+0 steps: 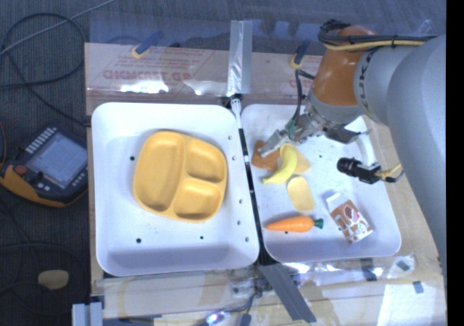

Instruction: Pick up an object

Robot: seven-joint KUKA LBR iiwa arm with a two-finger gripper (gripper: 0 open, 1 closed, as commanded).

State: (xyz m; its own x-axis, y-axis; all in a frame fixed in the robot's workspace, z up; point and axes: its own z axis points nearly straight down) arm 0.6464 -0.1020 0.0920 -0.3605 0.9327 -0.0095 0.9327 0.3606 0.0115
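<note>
Reaching into right bin (384, 245) from the right, end effector (279, 142) low over the food pile near the divider. Finger state: can't tell, tips merge with clutter. Nothing visibly held. Candidate targets clustered there: banana (284, 165) touching orange slice (264, 156), pale wedge (300, 193) just below, carrot (290, 224) lying flat toward front wall, small carton (351, 219) tilted nearby. Likely aiming at banana, being closest. Risk: crowded neighbours, possible nudge instead of grasp. Left bin (109, 245) holding yellow divided tray (181, 174), well apart.
</note>
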